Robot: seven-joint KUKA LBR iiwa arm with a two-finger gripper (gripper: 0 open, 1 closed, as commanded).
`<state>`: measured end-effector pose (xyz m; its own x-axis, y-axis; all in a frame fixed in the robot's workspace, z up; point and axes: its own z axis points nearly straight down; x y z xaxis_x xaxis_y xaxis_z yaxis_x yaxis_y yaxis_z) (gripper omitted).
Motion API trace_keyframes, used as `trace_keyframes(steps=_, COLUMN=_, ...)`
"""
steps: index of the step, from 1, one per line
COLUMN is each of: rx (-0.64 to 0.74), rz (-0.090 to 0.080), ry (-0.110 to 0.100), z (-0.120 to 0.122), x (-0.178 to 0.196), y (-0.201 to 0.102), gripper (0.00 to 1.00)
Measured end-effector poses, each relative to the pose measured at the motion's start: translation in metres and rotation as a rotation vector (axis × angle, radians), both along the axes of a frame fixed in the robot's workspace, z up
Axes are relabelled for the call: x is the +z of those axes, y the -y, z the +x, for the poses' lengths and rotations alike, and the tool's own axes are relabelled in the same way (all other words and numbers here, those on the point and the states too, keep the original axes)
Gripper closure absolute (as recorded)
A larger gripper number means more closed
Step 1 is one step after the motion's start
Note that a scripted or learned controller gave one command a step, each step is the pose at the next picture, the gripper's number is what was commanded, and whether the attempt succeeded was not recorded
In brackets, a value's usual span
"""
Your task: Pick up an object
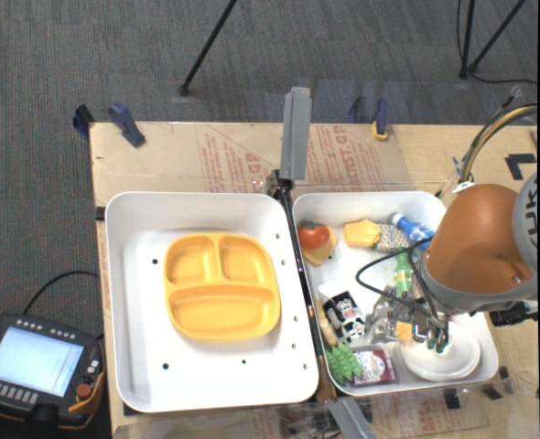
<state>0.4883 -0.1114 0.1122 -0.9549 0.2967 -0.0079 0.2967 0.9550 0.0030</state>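
Pincer [415,323]: hanging low over the near part of the right bin [369,201], below the orange band [476,236] of the arm; whether it is spread or pressed together cannot be told, and nothing is showing between its tips.

White plate [448,359]: lying just beside the pincer on its near right, in the bin's near corner.

Red packet [374,367]: lying near the pincer on its near left, with a green leafy toy [343,361] touching the packet's left side.

Black-and-white carton [344,313]: sitting to the left of the pincer, close by.

Green item [402,273]: standing just beyond the pincer, partly hidden by cables.

Red and yellow toy fruit [316,239]: resting farther off, beyond and to the left, against the bin's left wall.

Yellow toy [362,233] and blue-capped bottle [410,226]: lying beyond the pincer, near the far wall.

Left bin [137,245]: sitting well apart to the left, holding a yellow divided tray [221,286].
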Motion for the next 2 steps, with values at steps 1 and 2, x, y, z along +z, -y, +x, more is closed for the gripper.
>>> trace_keyframes(steps=1, rx=-0.347, rz=0.002, ry=-0.006, z=0.0324, x=0.0759, y=-0.0567, gripper=1.0)
trace_keyframes(steps=2, rx=-0.347, rz=0.001, ry=-0.01, z=0.0315, x=0.0745, y=-0.0566, gripper=0.0)
